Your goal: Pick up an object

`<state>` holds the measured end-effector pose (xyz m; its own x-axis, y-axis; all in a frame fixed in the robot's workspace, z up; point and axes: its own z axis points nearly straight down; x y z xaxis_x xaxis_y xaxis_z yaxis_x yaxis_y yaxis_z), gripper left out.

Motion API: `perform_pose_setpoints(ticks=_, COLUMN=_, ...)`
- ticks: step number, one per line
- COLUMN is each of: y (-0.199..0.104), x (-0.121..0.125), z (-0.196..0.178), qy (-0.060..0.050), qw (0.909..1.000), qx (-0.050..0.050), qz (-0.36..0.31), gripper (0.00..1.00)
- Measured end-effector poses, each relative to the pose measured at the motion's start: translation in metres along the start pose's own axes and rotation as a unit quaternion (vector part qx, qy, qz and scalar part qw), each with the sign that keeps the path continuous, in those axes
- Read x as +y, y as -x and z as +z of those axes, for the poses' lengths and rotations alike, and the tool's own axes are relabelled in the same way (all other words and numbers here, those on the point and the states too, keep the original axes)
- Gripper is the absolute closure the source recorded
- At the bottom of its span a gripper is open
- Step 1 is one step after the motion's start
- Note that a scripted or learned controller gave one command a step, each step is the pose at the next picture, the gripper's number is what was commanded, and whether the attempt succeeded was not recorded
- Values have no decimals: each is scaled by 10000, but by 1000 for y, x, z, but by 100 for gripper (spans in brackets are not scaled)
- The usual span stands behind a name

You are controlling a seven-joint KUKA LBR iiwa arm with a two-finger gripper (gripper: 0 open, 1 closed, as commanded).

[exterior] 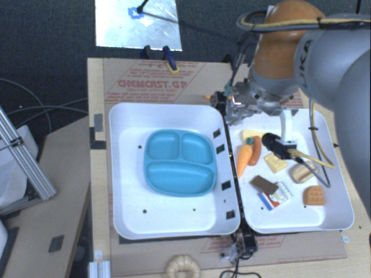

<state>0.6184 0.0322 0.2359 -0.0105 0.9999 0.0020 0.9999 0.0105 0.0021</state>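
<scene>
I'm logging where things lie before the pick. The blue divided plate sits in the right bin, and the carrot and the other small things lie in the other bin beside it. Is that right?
Not quite. The camera view shows the blue divided plate in the left bin, not the right. The carrot and the other small things do lie in the other bin beside it, the right one.

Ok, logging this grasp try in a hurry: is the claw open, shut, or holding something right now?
Claw: cannot be told. It hangs over the far edge of the right bin, near the carrot.
</scene>
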Motion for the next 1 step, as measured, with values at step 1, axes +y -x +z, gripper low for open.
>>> perform_pose_setpoints(ticks=1, y=-32, x=-5, z=21, qy=-8, qw=10000, qx=-7, qz=14, gripper=100)
